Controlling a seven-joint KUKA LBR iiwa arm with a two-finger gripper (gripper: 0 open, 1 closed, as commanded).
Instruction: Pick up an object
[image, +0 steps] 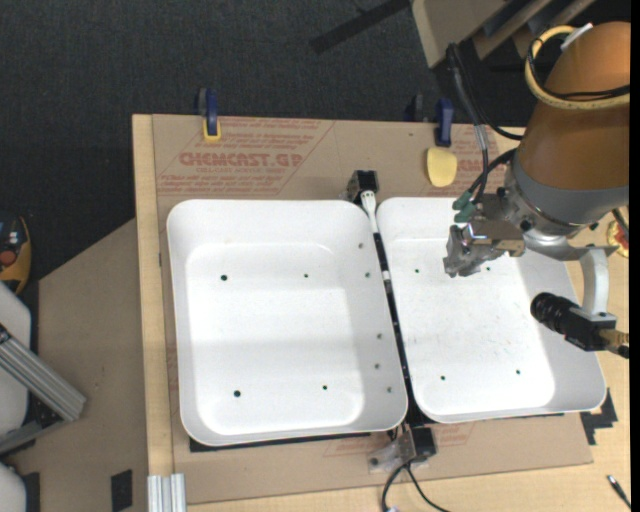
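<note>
My gripper (465, 255) hangs over the far half of the right bin (480, 390), its tip pointing down toward the white floor. The view is too coarse to show how it stands, and I see nothing held under it. The orange-banded wrist (580, 90) rises above it at the upper right. A small pale yellow object (440, 165) lies on the cardboard just beyond the right bin's far rim, up and to the left of the gripper.
The left bin (200, 330) sits beside the right one, with a black strip (385, 290) along the seam. A black cylinder (562, 316) on a grey bracket juts over the right bin's right rim. Blue clamps (209, 110) hold the cardboard's far edge.
</note>
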